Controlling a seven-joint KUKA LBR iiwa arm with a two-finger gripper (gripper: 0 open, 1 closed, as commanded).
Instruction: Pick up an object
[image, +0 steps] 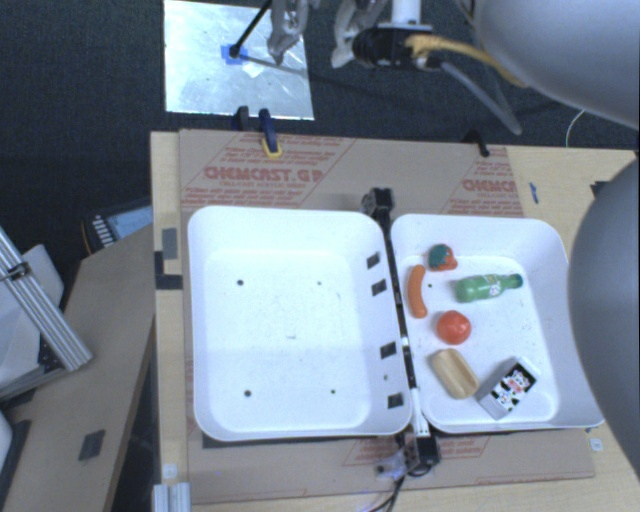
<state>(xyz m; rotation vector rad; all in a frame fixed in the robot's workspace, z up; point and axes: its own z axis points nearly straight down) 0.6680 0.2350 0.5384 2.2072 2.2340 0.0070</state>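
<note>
- The right bin is the landmark here; it holds six small things, and the left bin sits touching it along the middle divider on the desk.
- Near the right bin's upper left lies a small red-and-green toy, perhaps a pepper or strawberry; the view is too coarse to settle which.
- Just right of it, toward the bin's middle, a green bottle lies on its side, cap pointing right.
- Along the bin's left wall rests an orange sausage-shaped piece, upright in the picture.
- At the bin's centre sits a red tomato, apart from its neighbours.
- Below that, a tan bread roll lies just beside a small grey box with a black-and-white face, near the bin's lower edge.
- All look like light toys of hard plastic: stiff, smooth, likely to slip or roll.
- The tomato is a fair target, taken across its widest part; the bottle would be better gripped across its body than its neck.
- The gripper hangs well above the right bin's far side, over a shiny metal plate; whether it is open or closed cannot be told, and nothing is seen in it.
</note>
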